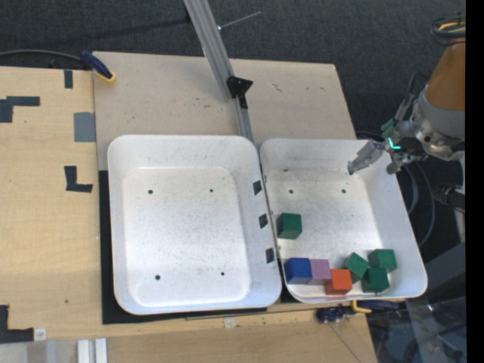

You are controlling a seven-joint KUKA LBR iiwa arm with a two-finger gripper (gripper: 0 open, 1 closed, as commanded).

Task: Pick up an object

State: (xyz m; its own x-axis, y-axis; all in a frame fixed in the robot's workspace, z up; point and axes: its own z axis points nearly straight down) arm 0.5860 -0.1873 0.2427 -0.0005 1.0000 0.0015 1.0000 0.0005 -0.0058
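End effector poised above the right bin's far right corner, fingers too blurred to tell how far open, nothing visibly between them. Below and left of it, 1 lone green cube. Farther below, along the near rim: blue cube, purple cube, orange cube, 3 green cubes clustered. Well left, the other white bin on the desk.

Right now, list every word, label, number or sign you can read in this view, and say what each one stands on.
No readable text anywhere in this view.
Blocks in the right bin: plain coloured faces, no print.
Black tabs on the left bin rim: blank.
Tape patches on the wooden bench: shapes only, no lettering.
The arm's hand: a small teal light, no legible marking.
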